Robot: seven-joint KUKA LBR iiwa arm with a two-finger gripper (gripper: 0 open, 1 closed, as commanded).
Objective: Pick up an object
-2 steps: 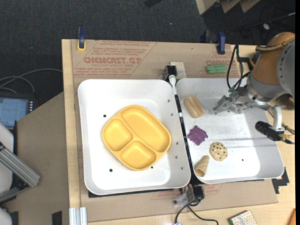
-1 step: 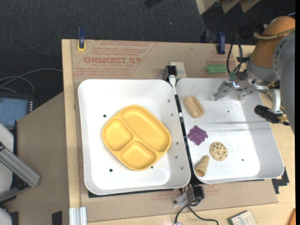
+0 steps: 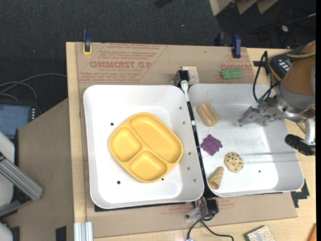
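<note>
The claw (image 3: 249, 117) hangs open and empty over the right bin (image 3: 271, 185); to grasp the bread roll (image 3: 206, 114) just beside it, I'd centre it above, then descend.

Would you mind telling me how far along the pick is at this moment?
Nothing looks picked yet: the bread roll, purple piece, cookie and cone all lie in the right bin. The gripper sits low over that bin, right of the roll. The grasp and lift remain.
</note>
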